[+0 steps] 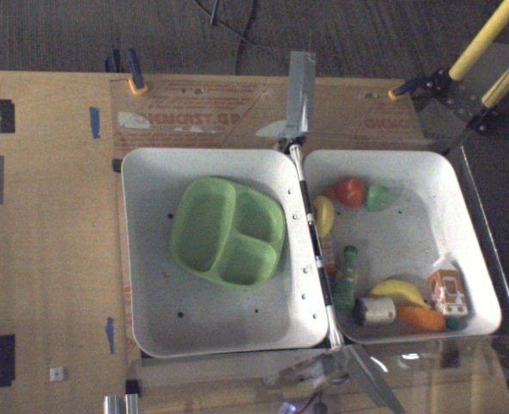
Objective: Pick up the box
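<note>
The box is a small orange and white carton with a picture on its face. It lies in the near right corner of the right bin, close to the bin's right wall. An orange carrot-like piece lies just in front of it on its left, and a banana rests to its left, close beside it.
Also in the right bin are a small can, a green bottle, a red tomato, a green fruit and a yellow fruit. The left bin holds a green divided plate. Yellow poles stand at the back right.
</note>
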`<state>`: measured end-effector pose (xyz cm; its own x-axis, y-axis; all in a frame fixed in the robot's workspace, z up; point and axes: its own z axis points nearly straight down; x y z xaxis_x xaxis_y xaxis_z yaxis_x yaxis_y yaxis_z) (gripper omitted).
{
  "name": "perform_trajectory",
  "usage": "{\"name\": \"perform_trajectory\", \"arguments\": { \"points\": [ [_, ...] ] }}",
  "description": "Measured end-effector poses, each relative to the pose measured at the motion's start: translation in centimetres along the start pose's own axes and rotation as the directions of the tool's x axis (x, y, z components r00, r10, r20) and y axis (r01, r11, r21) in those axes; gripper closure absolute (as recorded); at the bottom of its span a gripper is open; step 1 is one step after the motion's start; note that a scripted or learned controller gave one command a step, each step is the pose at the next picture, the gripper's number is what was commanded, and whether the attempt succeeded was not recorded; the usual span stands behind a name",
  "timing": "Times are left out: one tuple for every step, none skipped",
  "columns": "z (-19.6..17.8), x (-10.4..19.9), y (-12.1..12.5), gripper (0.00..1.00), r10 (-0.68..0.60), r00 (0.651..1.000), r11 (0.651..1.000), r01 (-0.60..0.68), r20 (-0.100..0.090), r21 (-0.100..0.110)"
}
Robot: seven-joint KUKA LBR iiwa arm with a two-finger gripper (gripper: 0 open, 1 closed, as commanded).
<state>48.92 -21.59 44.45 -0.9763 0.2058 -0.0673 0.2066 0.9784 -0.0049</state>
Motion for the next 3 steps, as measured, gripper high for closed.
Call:
{"name": "perform_trajectory", "arguments": {
  "points": [
    [0.0, 0.0, 0.0, 0.00, 0.000, 1.000, 1.000, 0.000, 0.000, 0.000],
    [-1.2, -0.3, 0.0, 1.00, 0.002, 1.000, 1.000, -0.002, 0.012, 0.001],
    [-1.2, -0.3, 0.0, 0.00, 0.002, 1.000, 1.000, -0.002, 0.012, 0.001]
  ]
}}
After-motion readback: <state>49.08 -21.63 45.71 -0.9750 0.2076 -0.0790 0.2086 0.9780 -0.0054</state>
